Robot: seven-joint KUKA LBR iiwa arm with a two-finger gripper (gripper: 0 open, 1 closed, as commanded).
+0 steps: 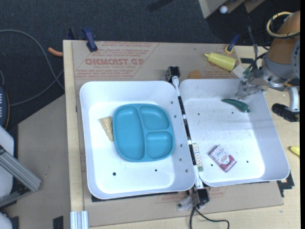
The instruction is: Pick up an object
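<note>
In the right bin [267, 142] a dark green, leaf-shaped object [237, 104] lies near the far edge. A small pink and red packet [222, 157] rests toward the near side. My gripper [246, 90] hangs at the bin's far right corner, just above and to the right of the green object; whether it touches the object I cannot tell. The left bin [95, 128] holds a blue divided plate [143, 131]. A tan cracker-like piece [106, 125] is tucked against the plate's left edge.
A yellow bottle [220, 60] lies on the bench behind the right bin, next to a small orange piece [194, 74]. Blue clamps [89, 38] grip the board's far edge. A black ridge [183, 123] divides the two bins.
</note>
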